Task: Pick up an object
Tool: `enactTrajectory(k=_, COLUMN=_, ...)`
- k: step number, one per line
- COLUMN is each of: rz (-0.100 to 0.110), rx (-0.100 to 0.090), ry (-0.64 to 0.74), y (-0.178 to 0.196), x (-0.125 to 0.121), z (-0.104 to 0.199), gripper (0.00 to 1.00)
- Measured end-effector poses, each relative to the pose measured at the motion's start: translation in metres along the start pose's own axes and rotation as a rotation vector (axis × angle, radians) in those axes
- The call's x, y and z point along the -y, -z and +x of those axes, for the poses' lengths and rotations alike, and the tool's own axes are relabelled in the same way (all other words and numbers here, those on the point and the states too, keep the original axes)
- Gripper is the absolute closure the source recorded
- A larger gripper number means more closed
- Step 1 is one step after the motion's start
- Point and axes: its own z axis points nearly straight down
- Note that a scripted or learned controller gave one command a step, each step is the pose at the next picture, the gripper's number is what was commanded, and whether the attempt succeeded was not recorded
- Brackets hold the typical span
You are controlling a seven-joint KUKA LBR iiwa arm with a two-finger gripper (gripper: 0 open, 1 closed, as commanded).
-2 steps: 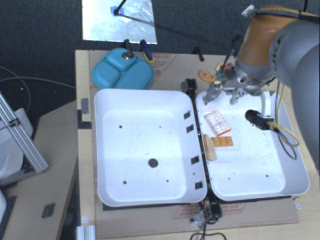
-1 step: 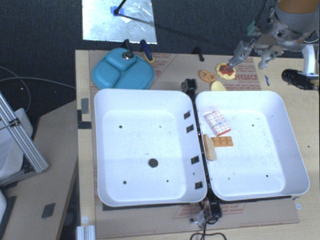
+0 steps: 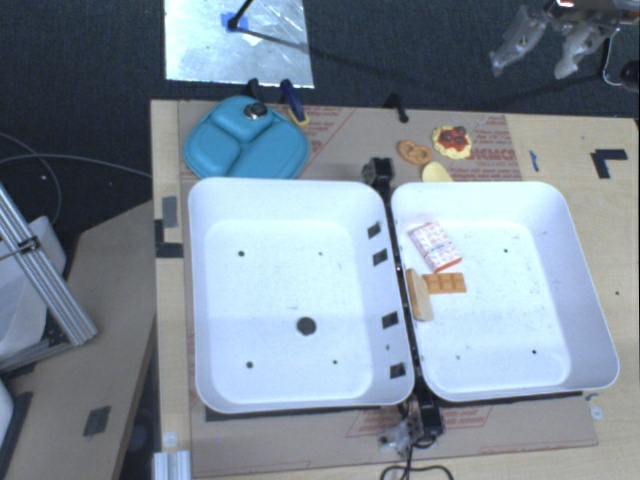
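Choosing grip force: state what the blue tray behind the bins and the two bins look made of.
Blue tray: likely moulded plastic, smooth with a soft sheen and rounded compartments. Left bin and right bin: probably thin formed plastic, matte white, with rounded corners.

A packet [image 3: 435, 245] and wafer [image 3: 444, 284] lie in the right bin [image 3: 575, 268], near its left wall.

The tan wooden bench [image 3: 560, 138] bears 2 shallow white plastic bins [image 3: 290, 298] below-left of the gripper [image 3: 545, 48]. A blue sectioned plastic tray [image 3: 245, 143] lies farther left.
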Motion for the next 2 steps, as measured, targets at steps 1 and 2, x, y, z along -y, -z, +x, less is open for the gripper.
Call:
enactTrajectory(k=1, rz=0.01, rx=-0.003, ry=0.002, y=0.053, x=0.015, z=0.047, gripper=0.0)
enactTrajectory(k=2, rz=0.017, rx=-0.005, ry=0.007, y=0.048, x=0.009, z=0.146, gripper=0.0)
